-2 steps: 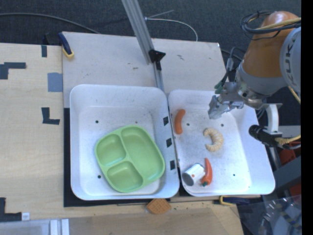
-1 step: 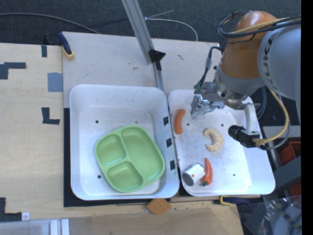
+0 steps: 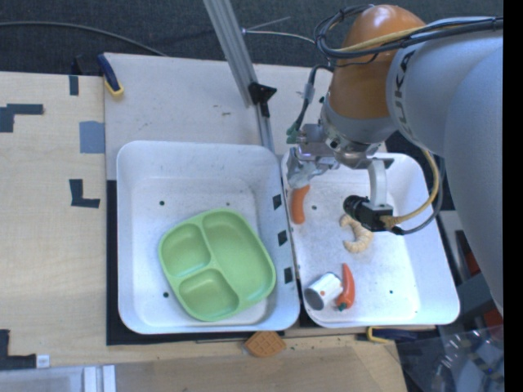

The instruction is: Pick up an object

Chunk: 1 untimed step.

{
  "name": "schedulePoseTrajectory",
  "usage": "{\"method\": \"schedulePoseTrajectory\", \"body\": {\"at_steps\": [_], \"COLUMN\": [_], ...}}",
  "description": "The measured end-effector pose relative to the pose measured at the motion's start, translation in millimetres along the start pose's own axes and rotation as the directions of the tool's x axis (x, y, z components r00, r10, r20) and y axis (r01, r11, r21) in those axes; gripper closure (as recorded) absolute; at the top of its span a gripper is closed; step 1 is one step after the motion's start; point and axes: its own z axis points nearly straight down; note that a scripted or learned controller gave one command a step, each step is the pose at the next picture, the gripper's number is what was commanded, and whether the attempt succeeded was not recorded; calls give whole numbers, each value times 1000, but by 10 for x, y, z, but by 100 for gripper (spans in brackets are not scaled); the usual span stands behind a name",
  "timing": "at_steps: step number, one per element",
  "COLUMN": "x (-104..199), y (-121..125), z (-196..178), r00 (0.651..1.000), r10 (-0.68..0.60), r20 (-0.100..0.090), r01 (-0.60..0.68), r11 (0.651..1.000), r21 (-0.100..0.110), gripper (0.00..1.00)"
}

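Cookie-like piece [image 3: 264, 345] outside bins; gripper [image 3: 301, 172], finger state can't tell, sits directly above orange carrot-like piece [image 3: 298, 205], its long axis pointing away from gripper.

Both bins, left bin [image 3: 139, 219] and right bin [image 3: 409, 292], looked like smooth white plastic, faintly speckled and scuffed. Green divided plate [image 3: 216, 264] read as matt plastic with a soft sheen. Bench top [image 3: 41, 219] appeared as pale wood-grain board, matt. Arm's orange band [image 3: 372, 64] was glossy, with highlights; grey shell [image 3: 458, 96] was smooth, satin. Slanted pole [image 3: 229, 31] looked like brushed metal. Orange carrot-like piece [image 3: 298, 204] and red piece [image 3: 348, 286] seemed glossy plastic. Dark floor [image 3: 122, 6] looked rough, cloth-like
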Motion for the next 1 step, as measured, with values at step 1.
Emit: {"method": "schedulePoseTrajectory", "body": {"at_steps": [1], "x": [438], "y": [118], "z": [18], "r00": [1000], "r10": [0], "r20": [-1], "r01": [0], "r11": [1000], "r21": [0], "gripper": [100]}}
